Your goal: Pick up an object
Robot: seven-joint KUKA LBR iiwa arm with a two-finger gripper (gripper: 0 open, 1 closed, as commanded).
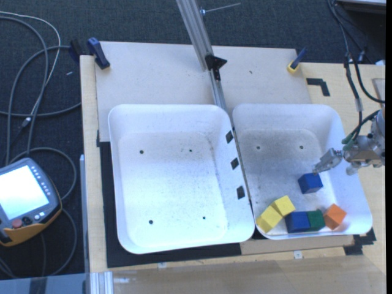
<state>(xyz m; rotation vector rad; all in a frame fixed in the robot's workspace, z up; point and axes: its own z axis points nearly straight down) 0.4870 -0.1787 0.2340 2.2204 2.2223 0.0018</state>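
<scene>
1. Two shallow white bins sit side by side on the bench: the left bin and the right bin, their inner rims touching along the middle.
2. The gripper enters from the right edge and hangs over the right bin near its right wall; whether it is spread or pressed together cannot be told at this size, and no object can be seen caught in it.
3. Just below and a little left of the gripper's tip lies a small blue cube, dark glossy blue, sitting slightly turned on the bin floor, apart from the other blocks.
4. Along the front wall of the right bin a row of blocks lies close together: a yellow block at the left end, a second yellow block touching it just behind, then a larger blue block, a green block beside it, and an orange block at the right end, tilted toward the corner.
5. The floor of each bin is scuffed with grey speckles.
6. A slanted metal rail runs down from the top to the gap between the bins.
7. A handheld controller with a bright screen lies on the dark floor at the left, with cables looping above it
</scene>
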